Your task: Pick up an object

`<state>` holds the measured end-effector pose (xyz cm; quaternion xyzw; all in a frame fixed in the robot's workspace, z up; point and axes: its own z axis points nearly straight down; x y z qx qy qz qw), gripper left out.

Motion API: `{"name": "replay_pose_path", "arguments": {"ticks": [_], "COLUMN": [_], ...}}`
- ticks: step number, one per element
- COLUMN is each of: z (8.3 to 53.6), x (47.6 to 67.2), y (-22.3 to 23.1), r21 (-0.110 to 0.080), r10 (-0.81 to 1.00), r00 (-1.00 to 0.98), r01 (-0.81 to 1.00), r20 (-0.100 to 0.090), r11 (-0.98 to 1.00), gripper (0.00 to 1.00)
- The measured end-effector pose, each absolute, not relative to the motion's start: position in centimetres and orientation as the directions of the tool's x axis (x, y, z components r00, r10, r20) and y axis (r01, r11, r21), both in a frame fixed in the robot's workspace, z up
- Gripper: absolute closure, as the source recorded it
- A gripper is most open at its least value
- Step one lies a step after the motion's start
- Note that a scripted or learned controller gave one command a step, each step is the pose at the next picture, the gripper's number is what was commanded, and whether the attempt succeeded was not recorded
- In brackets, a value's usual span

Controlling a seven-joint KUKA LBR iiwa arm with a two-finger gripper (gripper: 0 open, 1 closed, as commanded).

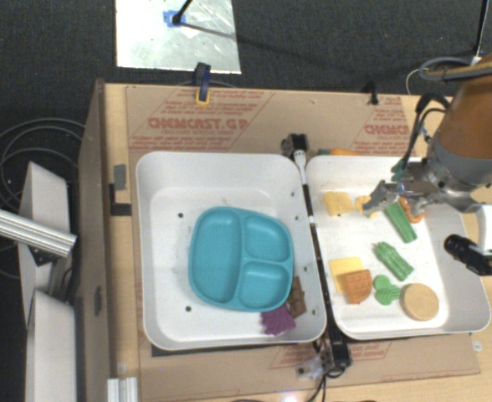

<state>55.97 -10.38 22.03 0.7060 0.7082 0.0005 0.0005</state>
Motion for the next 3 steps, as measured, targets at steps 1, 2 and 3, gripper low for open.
{"name": "replay_pose_path", "arguments": {"ticks": [1, 2, 3], "z": [8.0, 9.6, 19.0], "x": [53.7, 54.1, 53.1], "y": [-18.0, -17.6, -6.0], "r21": [-0.003, 0.004, 0.010], "r10": [1.000, 1.000, 1.000], "r00": [0.005, -0.003, -0.016], "r01": [1.000, 1.000, 1.000], "r20": [-0.003, -0.001, 0.004], "r11": [-0.005, 0.003, 0.016], "gripper": [0.00, 1.00, 1.00]}}
